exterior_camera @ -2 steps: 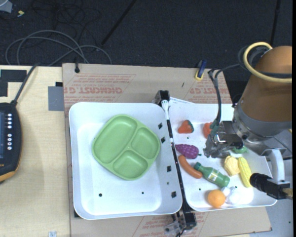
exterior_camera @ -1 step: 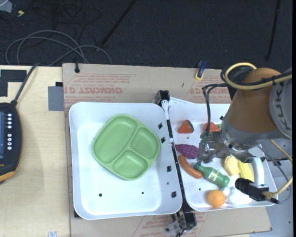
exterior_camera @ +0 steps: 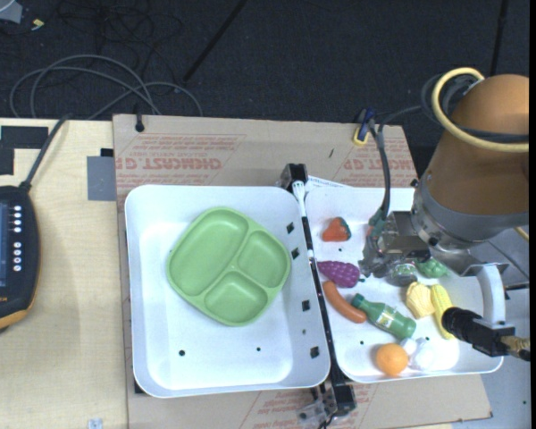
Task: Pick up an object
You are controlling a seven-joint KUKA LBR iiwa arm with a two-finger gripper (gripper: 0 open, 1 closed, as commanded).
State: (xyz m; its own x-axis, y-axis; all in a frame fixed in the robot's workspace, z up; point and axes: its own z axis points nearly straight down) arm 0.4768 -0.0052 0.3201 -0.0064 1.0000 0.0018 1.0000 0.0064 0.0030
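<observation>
Gripper [exterior_camera: 381, 256] sits low in right bin [exterior_camera: 357, 206], just beside purple grapes [exterior_camera: 339, 273]; can't tell its state. Left bin [exterior_camera: 152, 329] holds green divided plate [exterior_camera: 230, 264]. Right bin also has strawberry [exterior_camera: 336, 230], carrot [exterior_camera: 343, 303], green bottle [exterior_camera: 386, 316], orange [exterior_camera: 391, 359], corn [exterior_camera: 441, 304].

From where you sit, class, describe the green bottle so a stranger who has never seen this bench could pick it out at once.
Start at the right-hand white bin, the one crowded with toy food beside the bin holding the green divided plate. Near its front, a small green bottle lies on its side, between the orange hot dog and the corn cob. Unlike its neighbours it is dark green, with a narrow neck.
</observation>
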